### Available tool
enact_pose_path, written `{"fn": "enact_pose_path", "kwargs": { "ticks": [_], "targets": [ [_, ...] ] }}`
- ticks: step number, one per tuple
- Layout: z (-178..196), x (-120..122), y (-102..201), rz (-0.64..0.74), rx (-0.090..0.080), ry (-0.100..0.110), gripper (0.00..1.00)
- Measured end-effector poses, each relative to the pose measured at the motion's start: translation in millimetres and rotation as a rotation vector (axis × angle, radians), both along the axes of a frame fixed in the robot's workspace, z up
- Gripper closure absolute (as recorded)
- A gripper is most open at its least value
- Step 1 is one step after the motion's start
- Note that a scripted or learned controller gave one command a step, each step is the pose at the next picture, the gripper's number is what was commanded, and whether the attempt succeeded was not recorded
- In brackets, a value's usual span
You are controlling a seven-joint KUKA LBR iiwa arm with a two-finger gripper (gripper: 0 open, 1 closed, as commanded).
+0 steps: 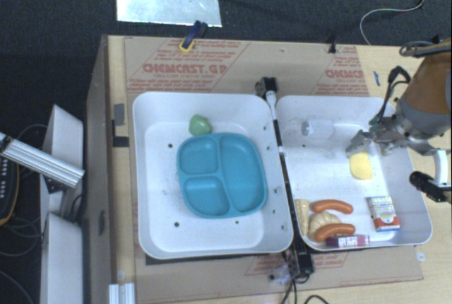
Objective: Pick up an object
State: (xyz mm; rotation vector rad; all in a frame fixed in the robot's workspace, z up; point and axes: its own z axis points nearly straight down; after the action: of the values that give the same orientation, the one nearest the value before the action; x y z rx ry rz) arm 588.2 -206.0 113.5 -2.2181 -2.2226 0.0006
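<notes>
My gripper [364, 141] hangs over the upper right part of the right bin [417, 186], at the end of the grey arm with the orange band. Just below it lies a yellow lemon-like object [361, 167], close to the gripper; whether they touch is unclear. To the gripper's left a clear plastic cup [318, 128] lies on its side. Near the bin's front sit two sausages [332, 207] [333, 230], a pale yellow piece [302, 214], a small red and white carton [383, 213] and a flat wrapped bar [346, 241].
The left bin [159, 154] holds a blue divided plate [220, 175] and a small green object [200, 125] at the plate's far edge. A black clamp [269, 88] sits where the bins meet. Cables run along the bench's right side.
</notes>
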Motion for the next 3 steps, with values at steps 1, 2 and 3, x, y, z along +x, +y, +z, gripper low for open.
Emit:
{"fn": "enact_pose_path", "kwargs": {
  "ticks": [1, 2, 3],
  "targets": [
    [0, -6, 0, 0.000, -0.002, -0.003, 0.00],
    [2, -12, 0, 0.000, -0.002, -0.002, 0.00],
    [13, -19, 0, 0.000, -0.001, -0.003, 0.00]
  ]
}}
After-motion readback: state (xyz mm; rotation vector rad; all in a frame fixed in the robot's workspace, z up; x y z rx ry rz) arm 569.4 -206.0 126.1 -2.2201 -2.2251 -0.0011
